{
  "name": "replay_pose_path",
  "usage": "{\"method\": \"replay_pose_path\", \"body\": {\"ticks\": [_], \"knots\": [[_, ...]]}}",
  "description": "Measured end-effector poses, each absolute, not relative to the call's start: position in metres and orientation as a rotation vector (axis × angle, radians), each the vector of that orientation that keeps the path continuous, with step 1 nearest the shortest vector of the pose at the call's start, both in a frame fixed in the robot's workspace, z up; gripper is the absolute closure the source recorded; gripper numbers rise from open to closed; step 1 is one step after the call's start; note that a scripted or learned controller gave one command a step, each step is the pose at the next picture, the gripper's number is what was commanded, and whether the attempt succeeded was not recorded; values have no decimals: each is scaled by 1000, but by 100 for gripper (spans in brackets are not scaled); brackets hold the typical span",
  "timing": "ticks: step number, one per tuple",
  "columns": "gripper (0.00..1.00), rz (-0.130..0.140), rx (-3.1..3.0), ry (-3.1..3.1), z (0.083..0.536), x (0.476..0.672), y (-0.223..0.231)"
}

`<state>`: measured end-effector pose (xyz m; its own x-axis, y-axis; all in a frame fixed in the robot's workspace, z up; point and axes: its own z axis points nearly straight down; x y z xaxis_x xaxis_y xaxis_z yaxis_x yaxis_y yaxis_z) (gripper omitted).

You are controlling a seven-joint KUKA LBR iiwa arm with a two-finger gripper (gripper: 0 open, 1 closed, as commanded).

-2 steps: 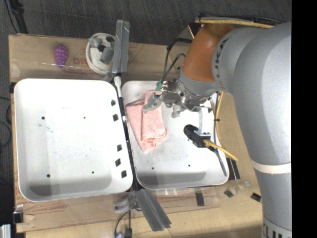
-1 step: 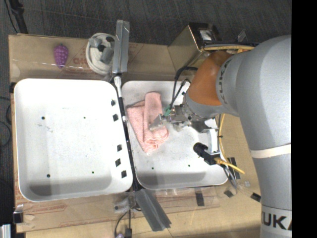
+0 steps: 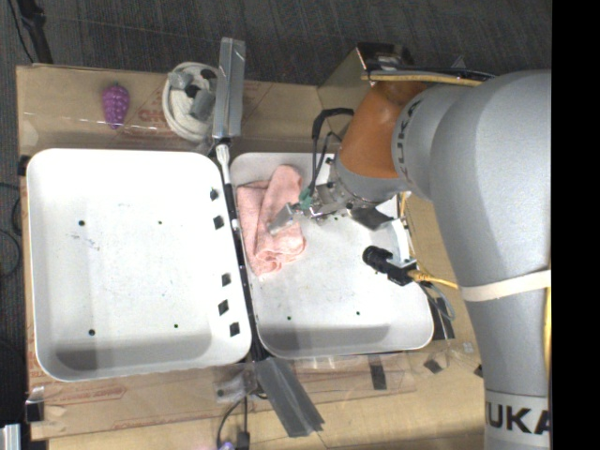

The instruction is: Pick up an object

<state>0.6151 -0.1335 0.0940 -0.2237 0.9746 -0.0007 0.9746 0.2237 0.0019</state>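
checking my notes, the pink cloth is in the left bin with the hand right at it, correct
Not quite: the pink cloth lies in the right bin, against its left wall. The hand is right at it, as you said. The camera view shows this.

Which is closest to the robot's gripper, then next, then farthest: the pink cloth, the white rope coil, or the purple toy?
From the gripper:
1. Pink cloth, right at it in the right bin.
2. White rope coil, on the bench above the left bin.
3. Purple toy, farther left along the bench.
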Motion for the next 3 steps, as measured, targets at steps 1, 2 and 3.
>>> {"method": "replay_pose_path", "body": {"ticks": [1,2,3], "knots": [[0,0,1899,2502,94,655,-131],[0,-1,1870,2524,93,630,-112],[0,0,1747,2610,93,608,-112]]}}
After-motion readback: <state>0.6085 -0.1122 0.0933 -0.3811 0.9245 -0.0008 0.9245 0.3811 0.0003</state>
